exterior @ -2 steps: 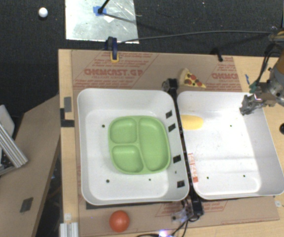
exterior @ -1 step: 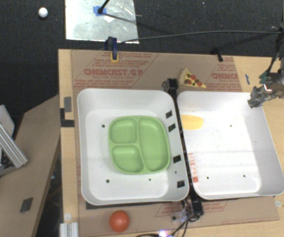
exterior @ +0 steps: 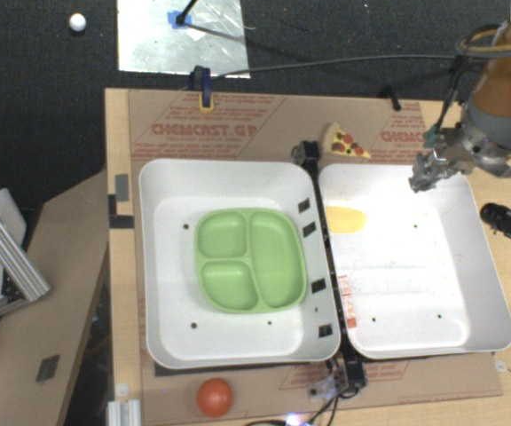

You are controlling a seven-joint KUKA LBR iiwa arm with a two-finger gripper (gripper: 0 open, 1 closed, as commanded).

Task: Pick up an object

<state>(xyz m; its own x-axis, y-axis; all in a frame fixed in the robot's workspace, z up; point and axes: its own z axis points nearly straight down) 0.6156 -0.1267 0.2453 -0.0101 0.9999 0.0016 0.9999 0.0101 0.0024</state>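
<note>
- Green divided plate [exterior: 250, 260] lies in the middle of the left bin [exterior: 162, 193].
- Yellow flat piece [exterior: 344, 219] rests in the right bin [exterior: 468, 264], near its left edge toward the far corner.
- Grey arm's gripper [exterior: 426, 174] hangs over that bin's far edge, well apart from the yellow piece; nothing visible in it.
- Pizza slice toy [exterior: 347, 142] lies on the desk [exterior: 238, 122] beyond the bins; an orange ball [exterior: 215, 397] sits at its near edge.

Dark floor [exterior: 34, 105] behind a cardboard-topped bench [exterior: 238, 118], shiny foil sheet [exterior: 180, 25].
</note>
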